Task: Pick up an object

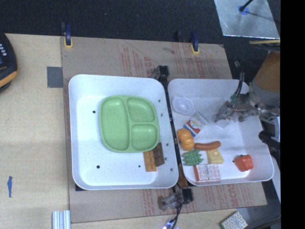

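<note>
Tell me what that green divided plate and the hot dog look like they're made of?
The green divided plate looks like moulded plastic: one even pale green, rounded rims, a soft matte sheen. The hot dog seems to be toy plastic or rubber too, with a smooth, uniform orange-red surface and faint gloss, though the view is too small to be sure. Both lie in white bins that also look plastic.

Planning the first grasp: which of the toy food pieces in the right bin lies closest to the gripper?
The small red-and-white carton, just left of the gripper. The hot dog, orange and red piece lie farther toward the front.
</note>
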Controlling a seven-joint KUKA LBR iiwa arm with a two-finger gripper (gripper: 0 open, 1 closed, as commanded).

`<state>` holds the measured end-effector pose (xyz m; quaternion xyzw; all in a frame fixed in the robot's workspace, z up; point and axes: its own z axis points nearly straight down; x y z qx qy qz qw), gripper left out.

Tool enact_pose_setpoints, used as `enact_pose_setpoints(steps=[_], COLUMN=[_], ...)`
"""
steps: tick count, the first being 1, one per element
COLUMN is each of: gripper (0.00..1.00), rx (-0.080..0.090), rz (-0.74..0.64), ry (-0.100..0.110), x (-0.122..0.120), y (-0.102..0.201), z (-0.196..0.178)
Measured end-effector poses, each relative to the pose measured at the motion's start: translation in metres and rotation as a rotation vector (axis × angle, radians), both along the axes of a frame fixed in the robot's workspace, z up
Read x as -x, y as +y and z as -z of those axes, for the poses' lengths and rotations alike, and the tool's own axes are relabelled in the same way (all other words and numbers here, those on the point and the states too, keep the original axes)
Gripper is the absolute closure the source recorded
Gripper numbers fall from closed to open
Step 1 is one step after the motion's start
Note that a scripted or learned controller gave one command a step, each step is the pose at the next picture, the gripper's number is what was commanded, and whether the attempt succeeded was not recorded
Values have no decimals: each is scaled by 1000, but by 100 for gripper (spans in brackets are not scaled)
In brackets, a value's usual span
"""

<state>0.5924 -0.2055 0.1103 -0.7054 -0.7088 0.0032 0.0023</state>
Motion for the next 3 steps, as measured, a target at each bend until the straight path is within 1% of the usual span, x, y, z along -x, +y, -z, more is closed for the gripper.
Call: enact_pose_setpoints(steps=[1, 2, 3], gripper=[0, 100, 100], rx=[0, 0, 0], rz=[-2, -4, -4], ry=[-11, -5, -8], x=[-57, -55, -65], y=[-6, -6, 38], z=[18, 7, -12])
